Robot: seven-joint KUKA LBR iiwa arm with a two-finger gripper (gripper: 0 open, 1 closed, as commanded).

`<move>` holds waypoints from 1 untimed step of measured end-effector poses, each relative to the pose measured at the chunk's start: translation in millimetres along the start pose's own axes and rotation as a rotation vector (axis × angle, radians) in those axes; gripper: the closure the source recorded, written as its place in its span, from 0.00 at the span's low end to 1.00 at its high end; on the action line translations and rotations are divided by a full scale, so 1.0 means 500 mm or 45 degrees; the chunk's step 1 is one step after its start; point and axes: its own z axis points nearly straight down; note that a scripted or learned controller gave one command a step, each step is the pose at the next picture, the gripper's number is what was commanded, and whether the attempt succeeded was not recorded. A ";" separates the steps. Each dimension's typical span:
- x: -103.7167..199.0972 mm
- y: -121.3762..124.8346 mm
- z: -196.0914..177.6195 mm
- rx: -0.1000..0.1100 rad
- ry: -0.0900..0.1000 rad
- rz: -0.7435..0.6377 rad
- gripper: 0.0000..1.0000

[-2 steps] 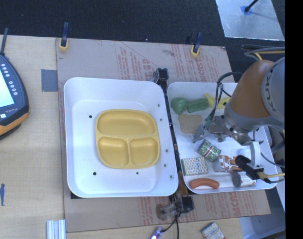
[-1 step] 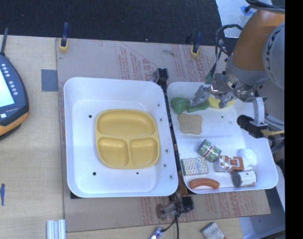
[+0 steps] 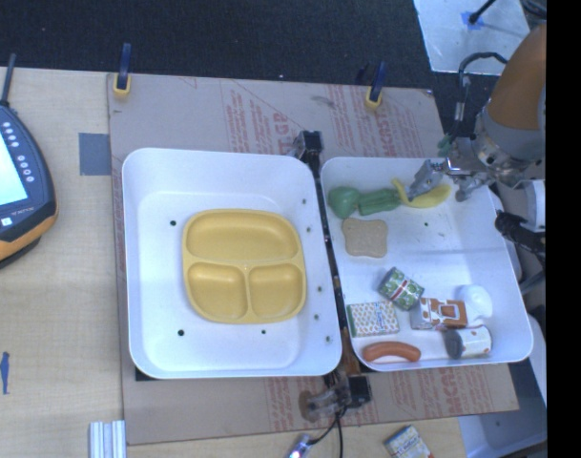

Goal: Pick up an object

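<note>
Reaching into the right-hand white bin (image 3: 500, 256), the two-finger gripper (image 3: 430, 183) straddles a small yellow banana-shaped toy (image 3: 425, 196), fingers spread; closing off-centre could squirt it aside against the green plastic toy (image 3: 362, 201); no grasp yet.

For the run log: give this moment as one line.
claw at yellow banana | right bin, far end | grasp unconfirmed | nothing lifted

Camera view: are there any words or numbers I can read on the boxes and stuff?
None can be read.
Cardboard sheet: red print, too blurred.
Green-and-white packet: too small.
Green can: label blurred.
Orange-and-white box: blurred.
Handheld screen: nothing legible.
</note>
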 end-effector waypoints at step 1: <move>0.136 -0.155 0.088 0.004 0.001 -0.005 0.00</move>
